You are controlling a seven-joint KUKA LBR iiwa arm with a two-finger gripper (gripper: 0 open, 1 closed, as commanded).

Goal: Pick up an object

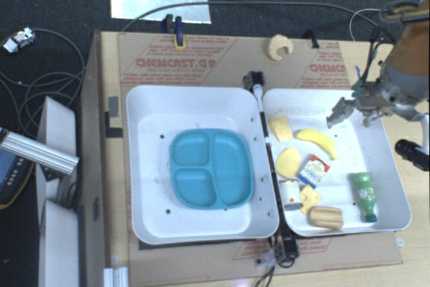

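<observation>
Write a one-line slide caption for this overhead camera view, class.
Robot arm's pincer hovers over the right bin of toy food, near a banana; a blue divided plate sits in the left bin.

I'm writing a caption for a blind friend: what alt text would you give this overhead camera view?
A grey robot arm's gripper hovers over the right bin, which holds a banana, a green bottle, a small carton, a bread roll and other toy foods. The left bin holds a blue divided plate.
</observation>
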